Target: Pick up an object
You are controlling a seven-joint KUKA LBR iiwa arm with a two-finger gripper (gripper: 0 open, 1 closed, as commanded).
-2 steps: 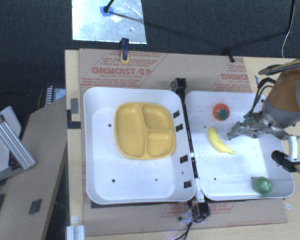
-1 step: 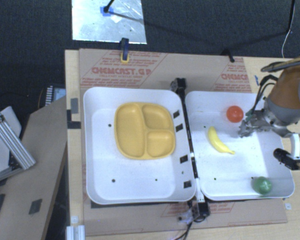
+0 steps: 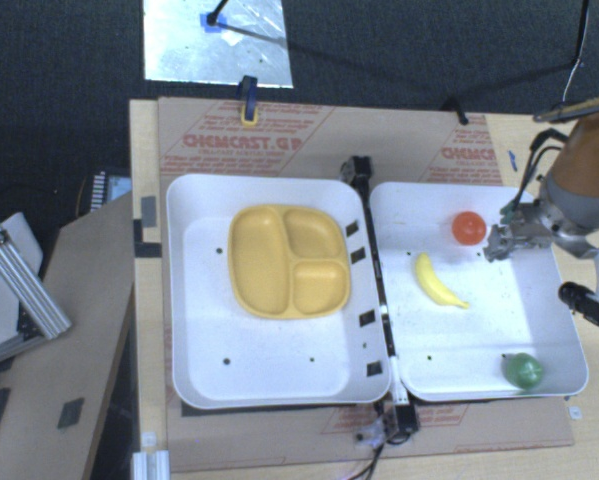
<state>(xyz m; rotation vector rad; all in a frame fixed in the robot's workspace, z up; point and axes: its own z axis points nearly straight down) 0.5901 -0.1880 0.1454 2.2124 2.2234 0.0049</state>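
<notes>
In the right bin (image 3: 479,368) lie a red-orange ball (image 3: 468,228) at the back, a yellow banana (image 3: 439,282) in the middle, and a green round fruit (image 3: 524,370) at the front right corner. My gripper (image 3: 503,243) hangs over the back right part of this bin, just to the right of the red ball. Nothing shows between its fingers. The grey arm with its orange band (image 3: 584,163) comes in from the right.
The left bin (image 3: 199,368) holds a yellow divided plate (image 3: 287,261). A black divider (image 3: 371,268) runs between the bins. Cardboard lies under both. A metal frame (image 3: 19,278) stands at the far left.
</notes>
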